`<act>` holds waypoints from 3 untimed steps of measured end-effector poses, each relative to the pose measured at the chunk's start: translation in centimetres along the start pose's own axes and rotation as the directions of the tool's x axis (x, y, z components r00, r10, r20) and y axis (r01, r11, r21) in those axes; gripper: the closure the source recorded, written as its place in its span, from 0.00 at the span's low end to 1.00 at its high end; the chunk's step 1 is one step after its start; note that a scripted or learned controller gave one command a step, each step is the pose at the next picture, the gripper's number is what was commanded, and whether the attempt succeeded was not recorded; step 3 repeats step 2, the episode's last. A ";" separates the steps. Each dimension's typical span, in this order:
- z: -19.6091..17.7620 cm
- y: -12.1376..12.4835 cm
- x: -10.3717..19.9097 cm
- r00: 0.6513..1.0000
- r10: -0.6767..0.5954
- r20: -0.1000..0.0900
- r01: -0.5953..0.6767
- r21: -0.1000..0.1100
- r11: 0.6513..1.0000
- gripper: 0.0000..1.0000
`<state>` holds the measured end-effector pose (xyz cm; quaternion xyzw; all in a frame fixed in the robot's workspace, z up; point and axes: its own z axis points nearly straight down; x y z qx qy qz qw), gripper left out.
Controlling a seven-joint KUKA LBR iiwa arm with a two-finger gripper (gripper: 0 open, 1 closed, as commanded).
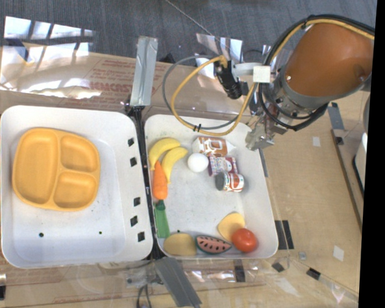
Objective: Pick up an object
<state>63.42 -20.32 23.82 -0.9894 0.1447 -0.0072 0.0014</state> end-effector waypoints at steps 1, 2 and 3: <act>10.0 2.2 -6.9 0.995 -0.096 0.021 0.096 0.004 0.995 1.00; 9.7 2.1 -6.7 0.995 -0.096 0.013 0.096 0.004 0.995 0.00; 9.7 2.1 -6.7 0.995 -0.096 0.013 0.096 0.004 0.995 0.00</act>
